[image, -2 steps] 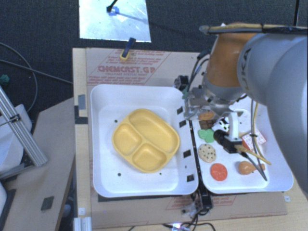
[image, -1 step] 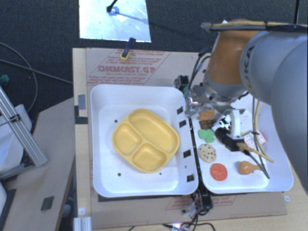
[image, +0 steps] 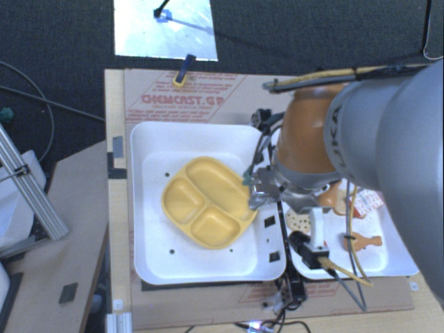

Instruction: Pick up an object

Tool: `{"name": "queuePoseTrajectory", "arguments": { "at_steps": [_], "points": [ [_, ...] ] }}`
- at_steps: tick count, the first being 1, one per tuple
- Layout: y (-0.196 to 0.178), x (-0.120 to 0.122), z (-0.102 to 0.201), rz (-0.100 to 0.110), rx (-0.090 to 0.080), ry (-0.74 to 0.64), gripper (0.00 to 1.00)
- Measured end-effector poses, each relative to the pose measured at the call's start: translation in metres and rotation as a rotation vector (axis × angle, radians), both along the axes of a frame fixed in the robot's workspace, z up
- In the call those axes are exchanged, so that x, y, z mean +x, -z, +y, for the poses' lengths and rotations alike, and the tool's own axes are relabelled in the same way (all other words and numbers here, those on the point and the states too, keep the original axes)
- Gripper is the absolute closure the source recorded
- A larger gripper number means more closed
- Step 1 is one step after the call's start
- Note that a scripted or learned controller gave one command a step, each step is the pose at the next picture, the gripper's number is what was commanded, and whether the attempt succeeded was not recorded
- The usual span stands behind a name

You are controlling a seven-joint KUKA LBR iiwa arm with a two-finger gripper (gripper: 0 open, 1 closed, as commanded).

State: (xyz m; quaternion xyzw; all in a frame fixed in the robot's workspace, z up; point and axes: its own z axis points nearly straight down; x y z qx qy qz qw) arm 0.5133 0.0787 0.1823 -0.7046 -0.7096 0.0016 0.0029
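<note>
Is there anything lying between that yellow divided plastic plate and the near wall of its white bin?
No. In the camera view, the yellow divided plastic plate and the white bin's near wall are separated by bare white floor.

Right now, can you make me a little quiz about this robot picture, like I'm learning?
1. True or false: the yellow plate lies in the left bin.
2. How many sections does the plate have? A) two B) three C) five
3. Fill in: the arm's band above the wrist is ____.

Key: 1 true. 2 B. 3 orange.
</note>
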Motion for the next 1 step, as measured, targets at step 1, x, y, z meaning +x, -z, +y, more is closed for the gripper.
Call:
{"name": "queuePoseTrajectory", "arguments": {
  "at_steps": [1],
  "points": [
    [-0.0127, 0.0045, -0.0022, -0.009, 0.000, 0.001, 1.00]
  ]
}}
